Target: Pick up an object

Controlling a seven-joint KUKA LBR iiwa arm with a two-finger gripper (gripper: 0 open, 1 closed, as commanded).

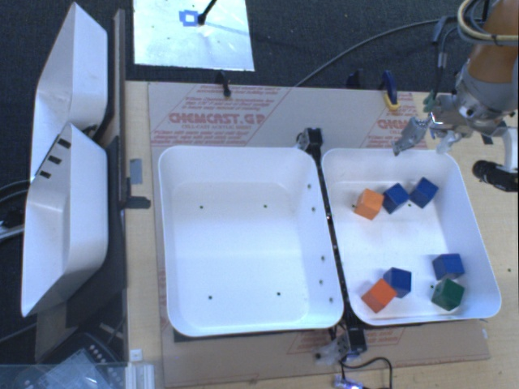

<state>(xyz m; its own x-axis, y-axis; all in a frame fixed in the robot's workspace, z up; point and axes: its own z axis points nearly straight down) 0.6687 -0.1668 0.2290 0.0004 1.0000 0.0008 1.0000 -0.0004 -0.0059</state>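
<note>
Above the right bin's (pixel 466 197) far rim, the gripper (pixel 427 134) hangs released with nothing between its fingers, so I would descend squarely onto the free-standing green cube (pixel 447 293) rather than the touching blue pair (pixel 409 194).

My bench, with two white bins side by side

Under me the bench (pixel 243 108) is a pale board with red lettering across its far part. Directly on it sit my left bin (pixel 174 177) and right bin (pixel 466 201), their inner rims touching along a dark seam, with blue clamps (pixel 388 83) at the far edge.
</note>
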